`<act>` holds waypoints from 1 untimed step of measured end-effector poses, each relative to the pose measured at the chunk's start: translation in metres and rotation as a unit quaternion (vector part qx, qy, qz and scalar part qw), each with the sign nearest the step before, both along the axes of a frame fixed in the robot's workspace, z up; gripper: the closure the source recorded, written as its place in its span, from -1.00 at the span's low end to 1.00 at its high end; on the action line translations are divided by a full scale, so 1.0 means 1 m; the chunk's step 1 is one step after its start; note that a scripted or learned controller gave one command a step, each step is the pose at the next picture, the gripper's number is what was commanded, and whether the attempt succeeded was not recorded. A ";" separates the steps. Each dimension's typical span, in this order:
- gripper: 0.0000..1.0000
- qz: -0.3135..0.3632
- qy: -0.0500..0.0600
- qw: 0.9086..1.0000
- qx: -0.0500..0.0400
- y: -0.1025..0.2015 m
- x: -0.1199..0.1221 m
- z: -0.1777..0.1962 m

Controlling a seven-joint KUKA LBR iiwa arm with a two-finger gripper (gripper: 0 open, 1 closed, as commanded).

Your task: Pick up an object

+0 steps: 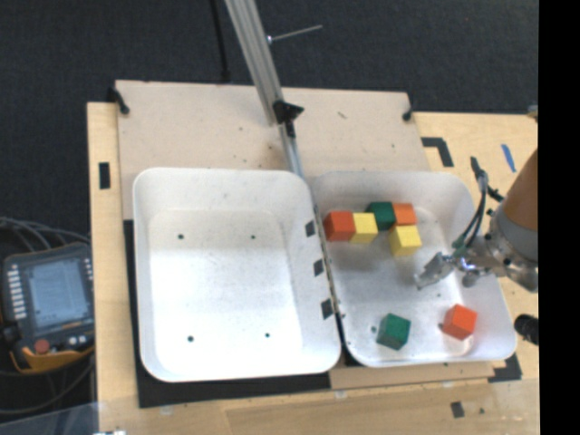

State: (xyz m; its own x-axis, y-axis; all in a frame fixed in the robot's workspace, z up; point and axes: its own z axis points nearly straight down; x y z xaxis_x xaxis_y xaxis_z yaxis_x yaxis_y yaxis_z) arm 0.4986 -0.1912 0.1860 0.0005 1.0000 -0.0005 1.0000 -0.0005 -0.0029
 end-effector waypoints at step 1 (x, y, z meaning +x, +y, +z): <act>-1.00 0.000 0.000 1.000 0.000 -0.008 -0.001 -0.045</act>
State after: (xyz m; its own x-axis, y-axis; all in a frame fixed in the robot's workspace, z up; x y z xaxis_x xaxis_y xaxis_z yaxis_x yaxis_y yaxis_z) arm 0.4971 -0.1995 0.1408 0.0011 1.0000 -0.0007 1.0000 -0.0011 -0.0033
